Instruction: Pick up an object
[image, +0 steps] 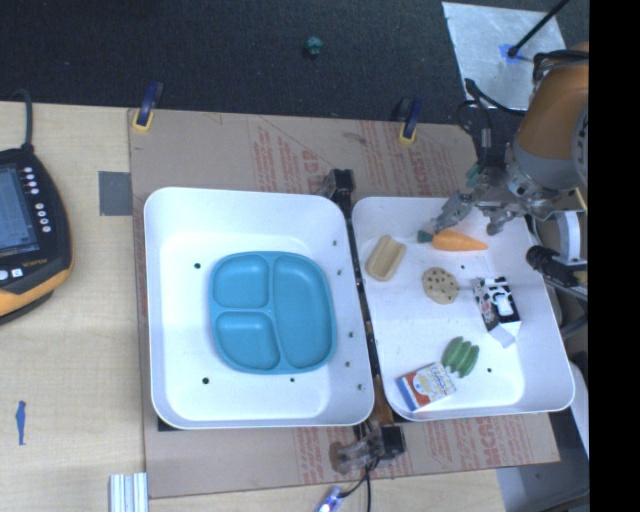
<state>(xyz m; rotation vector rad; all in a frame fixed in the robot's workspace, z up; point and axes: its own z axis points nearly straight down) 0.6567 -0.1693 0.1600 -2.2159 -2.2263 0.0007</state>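
- Two white bins (160, 300) sit on your light wooden tabletop (80, 380); dark floor lies beyond.
- Carrot (460, 241) lies in the right bin's far part, long axis left-right, green tip pointing left.
- Hand (478, 212) hovers just above the carrot, fingers spread, gripping nothing.

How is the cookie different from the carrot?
The cookie is round, flat and brown with dark spots; the carrot is long, thin and orange with a green end. The cookie lies near the middle of the right bin; the carrot lies near its far edge, just below the gripper. Both are toy foods in the same bin.
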